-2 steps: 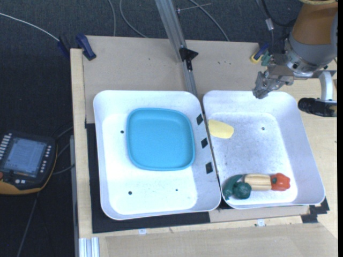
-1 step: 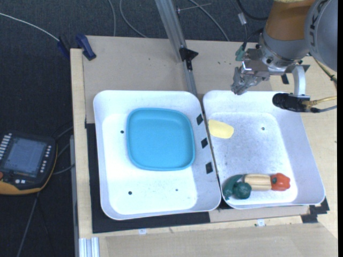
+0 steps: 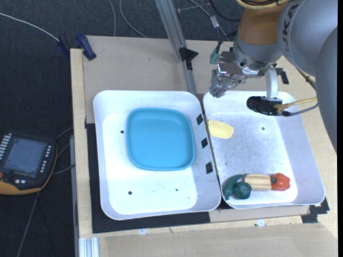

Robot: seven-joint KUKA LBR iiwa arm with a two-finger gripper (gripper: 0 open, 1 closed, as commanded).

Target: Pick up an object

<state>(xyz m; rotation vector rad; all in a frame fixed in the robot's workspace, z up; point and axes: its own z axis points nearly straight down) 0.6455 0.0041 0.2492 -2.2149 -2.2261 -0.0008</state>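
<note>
Right bin (image 3: 300, 143) middle open; yellow piece (image 3: 221, 129) by left wall, toys (image 3: 257, 184) along front

Right below the tool (image 3: 220, 89), a white bin (image 3: 257, 149) with small dark specks. Down and to the left of the tool, a second white bin (image 3: 112, 143), touching the first. Between the two bins, a few little black tabs (image 3: 203, 142). Under both bins, a tan bench (image 3: 134, 63) and a black mat (image 3: 150, 218). Just left of the tool, a slanted metal pole (image 3: 171, 25). Far left and a bit higher, a blue clip (image 3: 86, 47) on the bench corner. Far left and lower, a grey screen box (image 3: 24, 162) on the dark floor (image 3: 32, 100). Thin wires (image 3: 48, 31) across that floor.
</note>
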